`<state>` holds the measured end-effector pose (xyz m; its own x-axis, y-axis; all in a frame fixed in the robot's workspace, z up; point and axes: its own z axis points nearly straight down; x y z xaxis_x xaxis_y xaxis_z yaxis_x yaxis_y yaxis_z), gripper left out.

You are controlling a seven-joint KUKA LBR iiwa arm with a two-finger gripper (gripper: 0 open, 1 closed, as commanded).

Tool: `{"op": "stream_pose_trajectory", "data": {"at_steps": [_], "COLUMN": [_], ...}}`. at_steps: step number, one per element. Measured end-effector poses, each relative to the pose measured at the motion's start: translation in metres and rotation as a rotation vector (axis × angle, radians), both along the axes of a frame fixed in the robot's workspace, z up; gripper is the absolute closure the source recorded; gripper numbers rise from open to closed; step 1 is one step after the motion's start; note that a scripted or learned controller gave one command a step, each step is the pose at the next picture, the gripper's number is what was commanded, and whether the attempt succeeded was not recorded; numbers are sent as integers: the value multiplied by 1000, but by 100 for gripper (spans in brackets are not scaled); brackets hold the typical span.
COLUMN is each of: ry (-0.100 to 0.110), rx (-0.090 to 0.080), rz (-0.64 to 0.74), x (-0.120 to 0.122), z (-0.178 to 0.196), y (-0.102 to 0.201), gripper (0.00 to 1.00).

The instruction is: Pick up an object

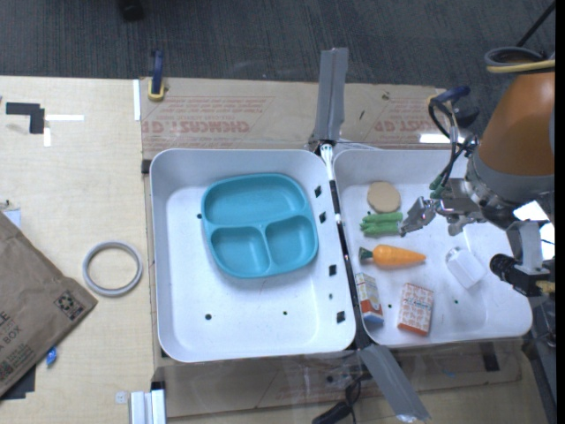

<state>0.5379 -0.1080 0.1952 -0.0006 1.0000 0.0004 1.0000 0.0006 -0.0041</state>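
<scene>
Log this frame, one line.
gripper over right bin | above green beans | nothing held | carrot untouched

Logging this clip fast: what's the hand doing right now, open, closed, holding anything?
Hand: hovers over the right bin beside the green beans; open or closed cannot be told.

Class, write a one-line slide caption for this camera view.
Gripper hovers beside green beans and carrot in the right bin.

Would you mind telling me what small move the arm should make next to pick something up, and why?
Probably lower the gripper and shift it slightly toward the carrot. The gripper hangs above the right bin, between the green beans and the carrot, with nothing between its fingers, and the carrot lies apart from its neighbours.
</scene>
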Motion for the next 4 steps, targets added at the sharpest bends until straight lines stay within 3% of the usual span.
{"op": "stream_pose_trajectory", "data": {"at_steps": [1,2,3,4], "ry": [-15,-28,-15,-11], "rx": [-2,-5,2,1], "rz": [-54,-99,-177,-181], "x": [2,-7,-37,-39], "z": [-90,-93,-97,-91], "y": [10,13,12,10], "gripper": [0,0,0,100]}}
